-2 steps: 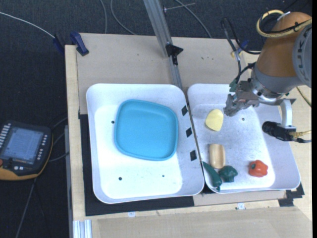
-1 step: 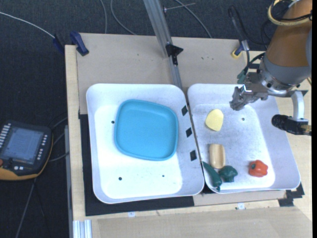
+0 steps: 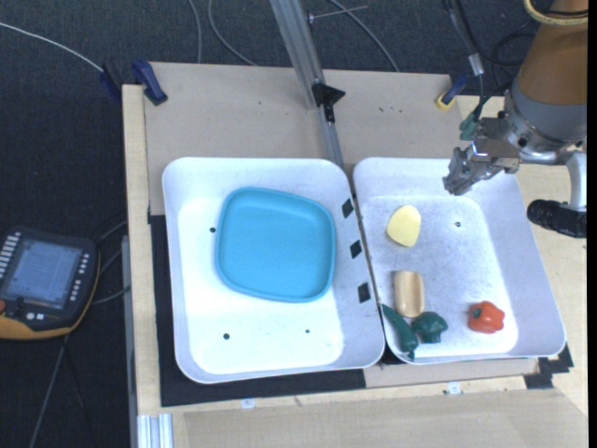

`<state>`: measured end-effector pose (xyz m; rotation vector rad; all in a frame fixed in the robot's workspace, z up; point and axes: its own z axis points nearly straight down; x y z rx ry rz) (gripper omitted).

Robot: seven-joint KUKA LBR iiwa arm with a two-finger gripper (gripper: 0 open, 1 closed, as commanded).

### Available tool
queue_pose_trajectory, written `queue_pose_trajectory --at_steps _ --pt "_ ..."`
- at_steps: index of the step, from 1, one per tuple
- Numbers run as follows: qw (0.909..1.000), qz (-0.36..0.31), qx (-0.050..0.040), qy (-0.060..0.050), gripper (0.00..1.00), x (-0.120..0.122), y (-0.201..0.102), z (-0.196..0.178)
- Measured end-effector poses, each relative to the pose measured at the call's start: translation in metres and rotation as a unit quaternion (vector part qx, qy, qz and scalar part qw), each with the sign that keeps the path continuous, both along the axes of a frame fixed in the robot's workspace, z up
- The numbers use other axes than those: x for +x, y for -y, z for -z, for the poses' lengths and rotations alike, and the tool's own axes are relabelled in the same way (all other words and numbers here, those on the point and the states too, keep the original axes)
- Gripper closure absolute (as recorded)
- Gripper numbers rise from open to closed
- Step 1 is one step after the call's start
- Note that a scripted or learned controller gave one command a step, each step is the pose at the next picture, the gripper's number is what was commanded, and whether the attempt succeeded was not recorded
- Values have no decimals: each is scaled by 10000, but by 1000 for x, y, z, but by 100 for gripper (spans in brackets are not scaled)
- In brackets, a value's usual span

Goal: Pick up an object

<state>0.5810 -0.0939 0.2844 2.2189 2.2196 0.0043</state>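
Observation:
The right bin (image 3: 522,250) holds a pale yellow rounded piece (image 3: 404,225) near its back left, a tan cylinder (image 3: 408,292) in front of that, a dark green item (image 3: 415,329) at the front left corner, and a red pepper-like object (image 3: 485,316) at the front right. My gripper (image 3: 462,177) hangs over the back rim of the right bin, to the right of and behind the yellow piece, apart from every object. Nothing is visible between its tips.
A blue square plate (image 3: 276,243) lies in the left bin (image 3: 187,287). A metal pole (image 3: 298,40) slants over the bench's back. Blue clamps (image 3: 149,82) sit at the bench corners, and a teach pendant (image 3: 42,278) lies off the bench to the left.

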Motion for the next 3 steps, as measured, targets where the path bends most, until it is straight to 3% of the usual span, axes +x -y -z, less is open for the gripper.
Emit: queue_pose_trajectory --at_steps 2,3 --pt "10000 -22 6 -28 100 12 -101 22" --pt "10000 -23 6 -22 100 31 -159 32"
